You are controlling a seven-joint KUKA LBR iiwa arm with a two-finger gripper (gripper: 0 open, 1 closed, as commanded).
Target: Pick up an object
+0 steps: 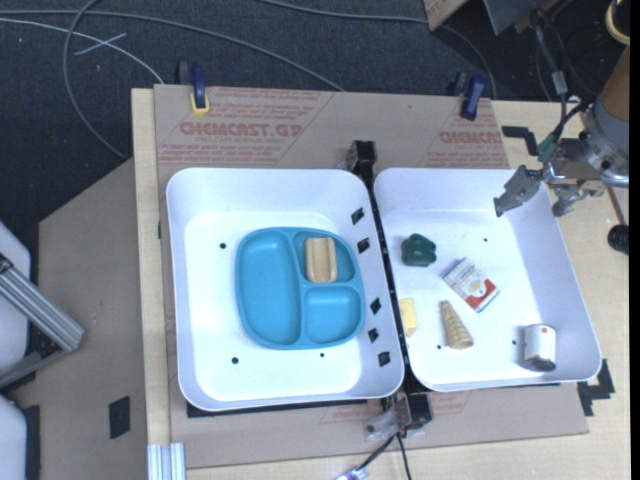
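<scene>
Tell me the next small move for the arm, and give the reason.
Probably bring the end effector inward and down toward the green object. The end effector hangs at the right bin's upper right corner with nothing between its fingers, and the green object lies apart from the other items, the nearest of them.

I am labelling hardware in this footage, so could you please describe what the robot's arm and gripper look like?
At the right edge, the arm is a grey rounded body with an orange-tan section above it. The gripper is a metallic grey assembly with dark angular fingers. Thin dark cables run down to it, with a small teal-green fitting near the wrist.
</scene>
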